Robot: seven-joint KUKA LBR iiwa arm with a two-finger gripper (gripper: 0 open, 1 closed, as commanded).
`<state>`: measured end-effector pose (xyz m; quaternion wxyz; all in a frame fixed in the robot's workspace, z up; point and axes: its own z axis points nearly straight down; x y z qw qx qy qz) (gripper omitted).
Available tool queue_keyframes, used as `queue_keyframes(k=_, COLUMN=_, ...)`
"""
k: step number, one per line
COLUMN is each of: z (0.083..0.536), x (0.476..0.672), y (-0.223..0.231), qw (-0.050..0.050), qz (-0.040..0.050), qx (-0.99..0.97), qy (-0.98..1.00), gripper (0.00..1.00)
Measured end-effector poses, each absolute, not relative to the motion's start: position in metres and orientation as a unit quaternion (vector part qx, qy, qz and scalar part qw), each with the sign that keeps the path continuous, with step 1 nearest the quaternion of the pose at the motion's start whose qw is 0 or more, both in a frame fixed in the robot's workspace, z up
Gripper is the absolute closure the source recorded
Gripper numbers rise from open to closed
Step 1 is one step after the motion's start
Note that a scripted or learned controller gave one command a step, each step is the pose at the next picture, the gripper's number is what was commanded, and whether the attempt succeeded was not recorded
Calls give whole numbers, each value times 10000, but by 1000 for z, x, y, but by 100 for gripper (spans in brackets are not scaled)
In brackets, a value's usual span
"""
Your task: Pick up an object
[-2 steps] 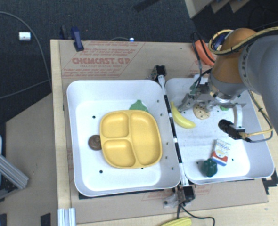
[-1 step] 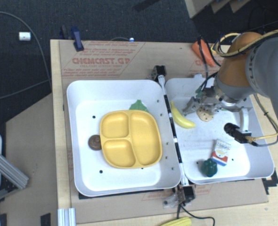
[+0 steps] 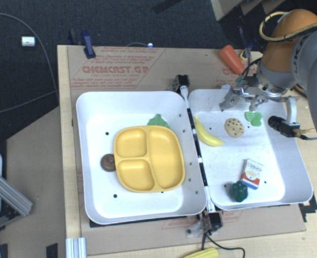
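Observation:
My gripper (image 3: 240, 103) hangs over the far edge of the right bin (image 3: 293, 160), open, its two grey fingers spread with nothing between them. Just below its right finger lies a small light-green piece (image 3: 253, 117). A speckled cookie (image 3: 233, 127) rests a little nearer, and a yellow banana (image 3: 207, 134) lies along the bin's left wall. Toward the front are a red-and-white box (image 3: 252, 174) and a dark green vegetable (image 3: 237, 191).
The left bin (image 3: 88, 122) holds a yellow divided plate (image 3: 148, 158), a green leaf-shaped piece (image 3: 158, 120) behind it and a brown disc (image 3: 108, 162) at its left. An orange object (image 3: 231, 59) lies on the bench beyond the right bin.

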<state>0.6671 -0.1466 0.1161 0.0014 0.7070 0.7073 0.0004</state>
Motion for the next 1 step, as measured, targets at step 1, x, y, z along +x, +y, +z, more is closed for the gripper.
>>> queue_keyframes(k=1, z=84, x=641, y=-157, qw=-8, qz=-9, qx=7072, qy=7070, gripper=0)
